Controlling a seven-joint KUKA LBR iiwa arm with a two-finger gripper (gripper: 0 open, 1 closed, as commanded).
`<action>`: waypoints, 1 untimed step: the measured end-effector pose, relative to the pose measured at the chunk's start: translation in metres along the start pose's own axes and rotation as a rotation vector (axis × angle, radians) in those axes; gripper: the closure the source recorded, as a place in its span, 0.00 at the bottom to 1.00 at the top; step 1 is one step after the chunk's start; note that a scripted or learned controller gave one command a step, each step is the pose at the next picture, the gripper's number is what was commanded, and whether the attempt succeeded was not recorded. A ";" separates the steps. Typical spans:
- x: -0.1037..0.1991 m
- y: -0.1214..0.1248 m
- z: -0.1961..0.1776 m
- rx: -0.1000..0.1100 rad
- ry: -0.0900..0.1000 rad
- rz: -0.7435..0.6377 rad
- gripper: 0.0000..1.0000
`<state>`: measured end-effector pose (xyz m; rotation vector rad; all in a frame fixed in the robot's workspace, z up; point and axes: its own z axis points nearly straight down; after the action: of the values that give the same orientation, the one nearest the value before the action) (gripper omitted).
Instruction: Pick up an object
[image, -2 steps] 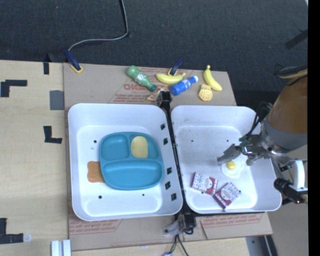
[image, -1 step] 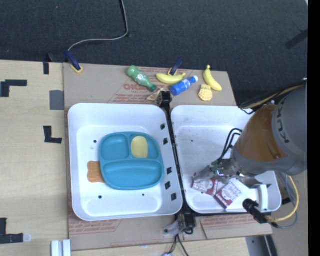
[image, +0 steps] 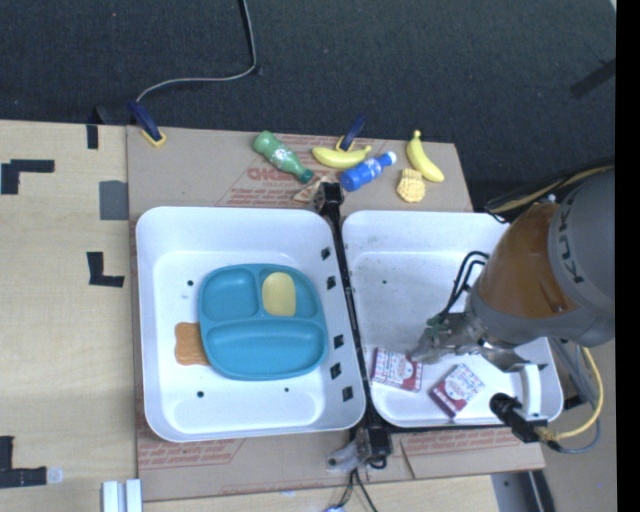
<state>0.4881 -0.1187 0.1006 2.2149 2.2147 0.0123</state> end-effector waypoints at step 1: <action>0.000 0.000 0.001 0.001 0.000 0.000 0.00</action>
<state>0.4878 -0.1187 0.1000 2.2158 2.2149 0.0111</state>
